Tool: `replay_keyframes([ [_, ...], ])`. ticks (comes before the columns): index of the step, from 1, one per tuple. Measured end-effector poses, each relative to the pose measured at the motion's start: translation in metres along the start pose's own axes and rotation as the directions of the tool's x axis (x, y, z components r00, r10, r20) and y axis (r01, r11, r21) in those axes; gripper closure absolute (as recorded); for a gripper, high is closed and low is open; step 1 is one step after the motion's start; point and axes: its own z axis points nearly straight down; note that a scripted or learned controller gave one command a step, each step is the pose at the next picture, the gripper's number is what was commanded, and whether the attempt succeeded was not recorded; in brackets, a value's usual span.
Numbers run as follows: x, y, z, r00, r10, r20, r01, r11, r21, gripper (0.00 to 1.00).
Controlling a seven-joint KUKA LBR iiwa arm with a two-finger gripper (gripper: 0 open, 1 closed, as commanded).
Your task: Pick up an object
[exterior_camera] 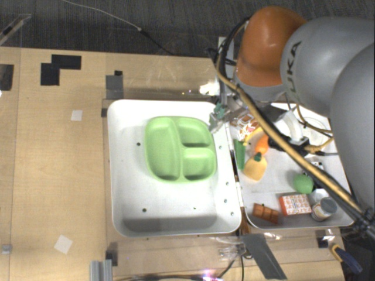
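Lying just below claw (218,115): green tray (179,149).

Even overhead light, soft shadow inside the left bin (126,157), slightly grainy, mild blur throughout.

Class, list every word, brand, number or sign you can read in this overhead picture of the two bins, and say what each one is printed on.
"KUKA": dark letters running vertically on the grey arm, just right of its orange band.
Red and white box in the right bin: it bears print, but too small and blurred to read.
Patterned packet near the gripper: markings blurred, unreadable.
Nothing else carries legible text.
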Motion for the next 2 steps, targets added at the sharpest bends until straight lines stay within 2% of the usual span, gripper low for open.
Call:
replay_keyframes([
  [1, -0.083, 0.02, -0.044, 1.0, -0.014, 0.009, 0.014, 1.0, -0.004, 1.0],
  [2, -0.135, -0.009, -0.1, 0.973, -0.229, 0.009, 0.229, 0.973, -0.001, 1.0],
])
